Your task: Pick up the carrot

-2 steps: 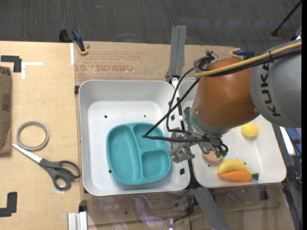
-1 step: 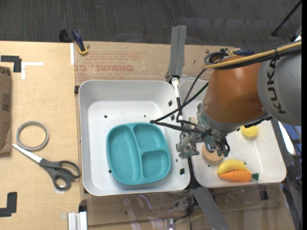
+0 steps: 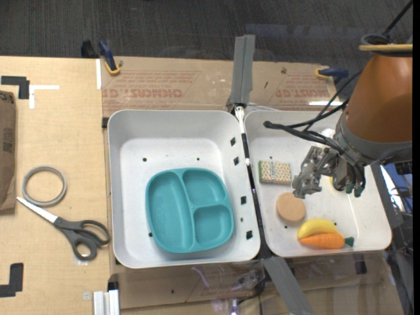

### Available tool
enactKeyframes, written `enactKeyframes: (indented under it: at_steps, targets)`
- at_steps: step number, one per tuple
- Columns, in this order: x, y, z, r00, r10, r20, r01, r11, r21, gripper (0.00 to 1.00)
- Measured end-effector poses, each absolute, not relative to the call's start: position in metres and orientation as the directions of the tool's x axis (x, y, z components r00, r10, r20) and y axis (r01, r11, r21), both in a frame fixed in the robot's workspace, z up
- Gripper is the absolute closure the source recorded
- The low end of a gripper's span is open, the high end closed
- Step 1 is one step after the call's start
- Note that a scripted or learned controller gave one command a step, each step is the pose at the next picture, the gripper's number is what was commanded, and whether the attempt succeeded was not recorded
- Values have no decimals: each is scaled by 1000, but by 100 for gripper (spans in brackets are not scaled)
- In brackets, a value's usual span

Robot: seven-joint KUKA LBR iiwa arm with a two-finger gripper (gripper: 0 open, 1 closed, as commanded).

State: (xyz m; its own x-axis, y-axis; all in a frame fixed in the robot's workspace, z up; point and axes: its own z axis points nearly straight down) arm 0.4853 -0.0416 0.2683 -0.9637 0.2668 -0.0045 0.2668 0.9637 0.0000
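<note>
Camera view, top-down at a slant. Bench [image 3: 52, 123] is brown cardboard, two shallow white bins side by side on it. Left bin [image 3: 125, 136] has a teal divided plate [image 3: 190, 210] with three compartments, sitting toward the near side, slightly rotated. Right bin [image 3: 374, 231] holds the small items.

Arm [image 3: 387, 104] comes in from the right, orange band visible, black cables looping off it over the far part of the right bin. Gripper [image 3: 307, 188] sits low over the middle of the right bin, pointing down and left. Fingers: metal tips look close together, nothing visible between them, but the gap is too cluttered to call — can't tell the opening.

Right bin contents: patterned rectangular block [image 3: 274, 171] left of the gripper, near the bin's left wall. Tan round disc [image 3: 290, 208] just below the fingertips, close, contact unclear. Yellow banana [image 3: 317, 228] near the front edge, and the carrot [image 3: 323, 241] lying flat right against the banana's near side, orange body with green stub pointing right. Carrot is apart from the gripper, toward the bin's front rim.

Left on the bench: scissors [image 3: 72, 228] with grey handles, and a tape ring [image 3: 44, 185] just above them. Blue clamps [image 3: 108, 56] on the far cardboard edge.
</note>
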Motion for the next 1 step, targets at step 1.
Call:
enactKeyframes:
  at_steps: [1]
  targets:
    - [479,-148,316,-995,98,-4,98,995,-1,100]
